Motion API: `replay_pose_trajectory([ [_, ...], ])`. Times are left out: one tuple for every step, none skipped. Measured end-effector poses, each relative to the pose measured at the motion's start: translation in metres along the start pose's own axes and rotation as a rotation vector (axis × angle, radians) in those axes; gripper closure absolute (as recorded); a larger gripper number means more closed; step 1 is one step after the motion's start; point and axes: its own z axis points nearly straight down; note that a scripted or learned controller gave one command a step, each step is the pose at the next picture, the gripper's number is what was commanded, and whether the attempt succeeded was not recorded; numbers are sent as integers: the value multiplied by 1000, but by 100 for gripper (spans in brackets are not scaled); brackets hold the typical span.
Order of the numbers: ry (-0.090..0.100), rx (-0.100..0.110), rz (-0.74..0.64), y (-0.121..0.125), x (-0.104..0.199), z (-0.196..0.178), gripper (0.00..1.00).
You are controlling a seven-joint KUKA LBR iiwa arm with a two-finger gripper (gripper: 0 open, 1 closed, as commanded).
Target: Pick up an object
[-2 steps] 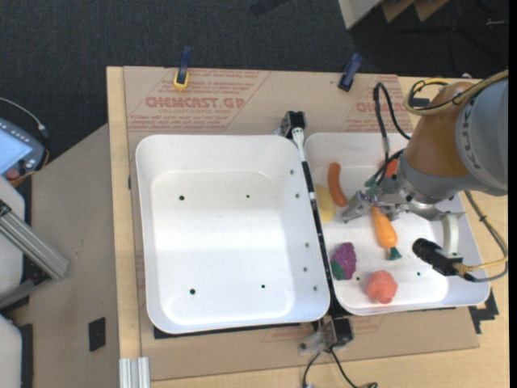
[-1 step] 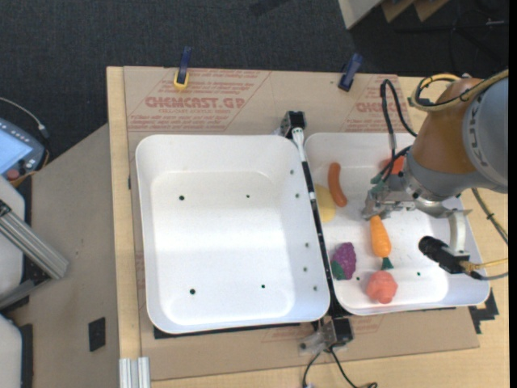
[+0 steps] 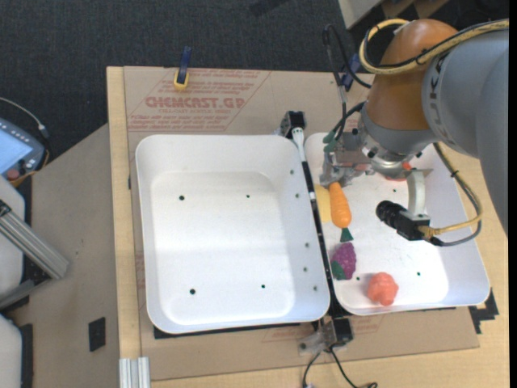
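Three small things are lying in the right bin (image 3: 452, 293), and none of them is looking lifted yet: an orange carrot-shaped piece (image 3: 340, 204) is resting against the bin's left wall, a purple lump (image 3: 344, 259) is sitting just below it along the same wall, and a pinkish-red lump (image 3: 382, 288) is lying near the bin's front edge. The gripper (image 3: 338, 168) is hanging low over the bin's back left corner, right at the top end of the carrot-shaped piece, so the pick seems to be at the approach or closing stage, with the lift still left to do. Whether the jaws are released or clenched I cannot tell, since the wrist and its cabling are covering them, and nothing is visibly sitting between them. The left bin (image 3: 161, 156) is holding nothing to pick, so any target is on the right side. Room is looking tight here: the carrot-shaped piece is pressing close to the divide where the two bin walls meet, so a finger coming down on that side is risking the rim. The purple lump is crowding the same wall, while the pinkish-red lump is having more open floor around it, though the front edge is near
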Motion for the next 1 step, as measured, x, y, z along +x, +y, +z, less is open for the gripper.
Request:
replay_pose_trajectory([
  [-1,6,2,20,91,-16,100],
])
